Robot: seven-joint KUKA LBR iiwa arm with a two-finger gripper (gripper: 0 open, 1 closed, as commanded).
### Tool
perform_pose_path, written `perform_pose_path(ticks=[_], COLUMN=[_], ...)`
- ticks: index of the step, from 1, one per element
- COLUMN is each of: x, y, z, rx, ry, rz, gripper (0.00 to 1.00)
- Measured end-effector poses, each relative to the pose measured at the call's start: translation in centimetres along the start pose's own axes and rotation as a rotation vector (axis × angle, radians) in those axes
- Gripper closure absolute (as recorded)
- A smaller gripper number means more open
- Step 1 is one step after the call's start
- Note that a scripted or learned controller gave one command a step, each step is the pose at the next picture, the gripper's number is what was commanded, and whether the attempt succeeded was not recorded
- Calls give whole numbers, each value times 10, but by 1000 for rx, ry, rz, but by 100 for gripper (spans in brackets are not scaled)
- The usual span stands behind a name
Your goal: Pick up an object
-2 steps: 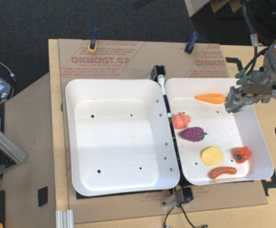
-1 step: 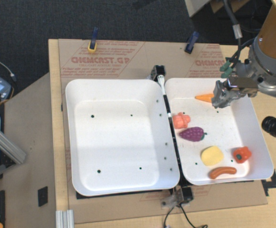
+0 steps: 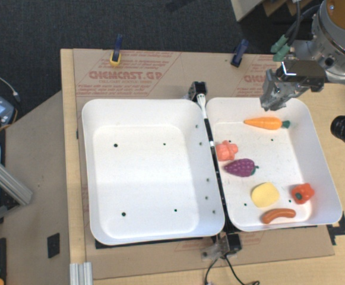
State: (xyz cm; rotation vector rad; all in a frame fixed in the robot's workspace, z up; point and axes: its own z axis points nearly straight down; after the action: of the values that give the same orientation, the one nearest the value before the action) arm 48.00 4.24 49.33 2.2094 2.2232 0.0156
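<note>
The right bin (image 3: 318, 159) holds several toy foods. An orange carrot (image 3: 263, 123) lies near its far edge. A pink piece (image 3: 225, 151) and purple grapes (image 3: 240, 167) sit by the divider. Toward the front lie a yellow lemon (image 3: 265, 195), a red-orange pepper (image 3: 302, 193) and a sausage (image 3: 278, 215). My gripper (image 3: 272, 103) hangs above the bin's far edge, just behind the carrot and apart from it. Nothing shows between its fingers.
The left bin (image 3: 95, 177) lies beside the right one, on a cardboard sheet (image 3: 160, 73). Blue and yellow clamps (image 3: 117, 51) and a dark clamp (image 3: 239, 52) sit at the sheet's far edge. A black clip (image 3: 197, 90) marks the bins' joint.
</note>
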Motion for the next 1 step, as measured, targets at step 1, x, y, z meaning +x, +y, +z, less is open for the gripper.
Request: perform_pose_path(ticks=[1], x=[48], y=[39], z=[-39], rx=[3], ry=[-1], rz=[1], gripper=[100])
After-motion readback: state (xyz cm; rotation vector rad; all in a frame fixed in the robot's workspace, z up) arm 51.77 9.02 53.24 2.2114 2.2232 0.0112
